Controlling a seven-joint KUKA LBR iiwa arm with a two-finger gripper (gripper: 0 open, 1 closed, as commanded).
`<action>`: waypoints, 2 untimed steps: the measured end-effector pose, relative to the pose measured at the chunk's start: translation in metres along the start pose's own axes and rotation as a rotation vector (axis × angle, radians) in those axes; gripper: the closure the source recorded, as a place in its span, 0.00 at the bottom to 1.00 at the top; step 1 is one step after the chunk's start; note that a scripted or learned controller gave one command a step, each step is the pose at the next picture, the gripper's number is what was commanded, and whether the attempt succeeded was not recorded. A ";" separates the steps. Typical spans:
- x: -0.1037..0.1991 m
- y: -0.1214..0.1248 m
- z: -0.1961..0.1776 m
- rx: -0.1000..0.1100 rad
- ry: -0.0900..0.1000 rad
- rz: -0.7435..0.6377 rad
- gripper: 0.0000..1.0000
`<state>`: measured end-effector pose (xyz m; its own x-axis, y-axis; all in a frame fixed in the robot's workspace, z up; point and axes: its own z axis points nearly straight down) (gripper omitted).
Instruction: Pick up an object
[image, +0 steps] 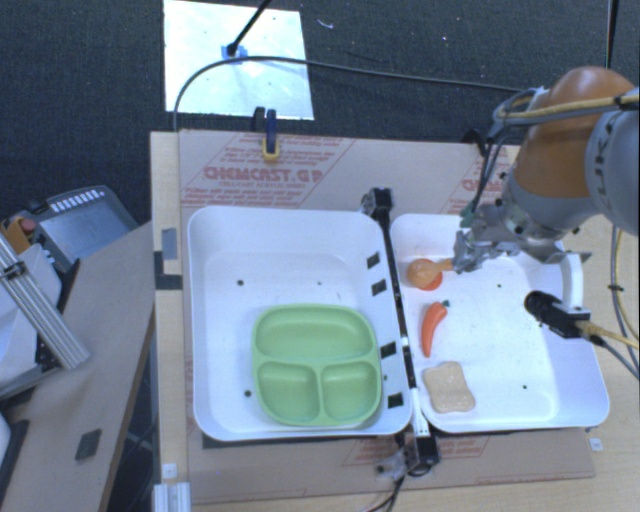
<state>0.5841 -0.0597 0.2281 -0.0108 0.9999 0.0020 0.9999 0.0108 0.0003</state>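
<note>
Fruit is your nearest candidate: a small orange, pear-shaped fruit (425, 272) lies in the upper left part of the right bin (580, 400), close to the divider between the two bins. Its rounder end points toward the divider and its narrower, paler end points toward the gripper (468, 258), so its long axis runs roughly across the bin, left to right in the camera view. The gripper sits just beside that narrow end, on the fruit's right and a touch above it in the picture, near enough that they may be touching, though you cannot settle that from this angle. Whether the gripper is apart or together you cannot tell either; the wrist and cabling blur into one dark grey cluster there, and nothing is visibly clamped in it. In my judgement the coming move turns on that small leftward offset: the fruit lies toward the divider from the gripper, not beneath it. Further out in the same bin, a toy carrot (433, 326) lies below the fruit, long axis near upright in the view, green tip at the top, and a slice of toast (448, 388) rests below that, near the front wall. Well apart, in the left bin (230, 250), sits a green divided plate (317, 365).
</note>
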 end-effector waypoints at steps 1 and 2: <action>0.045 0.009 0.001 0.000 -0.001 0.002 1.00; 0.095 0.030 0.014 0.001 -0.001 0.001 1.00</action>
<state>0.6131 0.0355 0.2148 -0.0099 1.0000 0.0015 1.0000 0.0099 -0.0004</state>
